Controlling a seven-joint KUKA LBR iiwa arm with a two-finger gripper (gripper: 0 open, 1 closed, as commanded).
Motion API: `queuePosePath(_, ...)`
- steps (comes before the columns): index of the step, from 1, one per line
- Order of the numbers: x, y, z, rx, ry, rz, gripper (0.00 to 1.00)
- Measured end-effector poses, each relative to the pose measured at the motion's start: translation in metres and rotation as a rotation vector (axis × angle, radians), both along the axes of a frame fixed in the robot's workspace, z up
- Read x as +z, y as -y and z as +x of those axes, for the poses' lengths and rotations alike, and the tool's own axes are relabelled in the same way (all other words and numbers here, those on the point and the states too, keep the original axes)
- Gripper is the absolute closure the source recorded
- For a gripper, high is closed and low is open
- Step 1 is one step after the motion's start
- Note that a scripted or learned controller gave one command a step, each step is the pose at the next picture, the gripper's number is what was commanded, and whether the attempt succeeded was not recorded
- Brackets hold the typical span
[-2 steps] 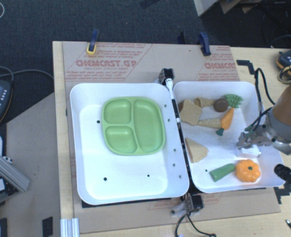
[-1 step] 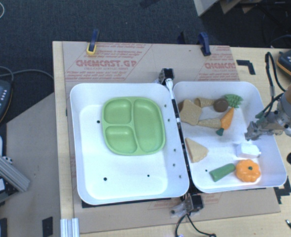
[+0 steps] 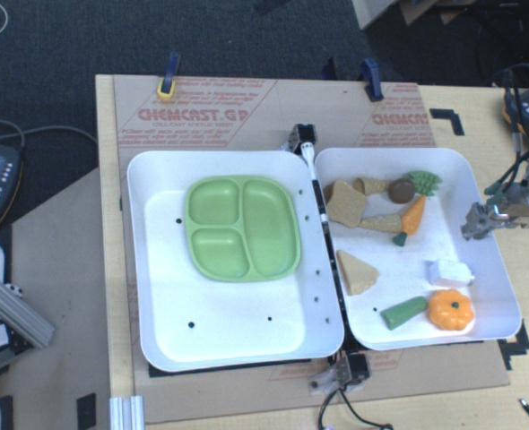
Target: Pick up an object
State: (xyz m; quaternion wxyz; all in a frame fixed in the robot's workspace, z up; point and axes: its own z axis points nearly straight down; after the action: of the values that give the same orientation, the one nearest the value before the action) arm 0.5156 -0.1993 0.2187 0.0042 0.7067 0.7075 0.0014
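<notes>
The claw, grip state unclear, hovers beside one carrot and one pumpkin.

You had the arm reaching in low from the right, its gripper pointing leftward at mid-height of the view, nothing seen between its fingers.

A pale green plate is seen in a white bin; an orange pumpkin and carrot are shown.

Grey metallic end effector, thin dark cables above
</notes>
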Motion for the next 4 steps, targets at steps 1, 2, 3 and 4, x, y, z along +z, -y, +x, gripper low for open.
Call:
queuePosePath(1,0.007,-0.045,0.009,0.005,-0.003,0.003,1.0)
queuePosePath(2,0.016,-0.094,0.013,0.005,-0.003,0.005,1.0)
queuePosePath(3,0.013,-0.156,0.024,0.007,-0.005,0.005,1.0)
queuePosePath(4,0.0,-0.208,0.021,0.005,-0.012,0.007,1.0)
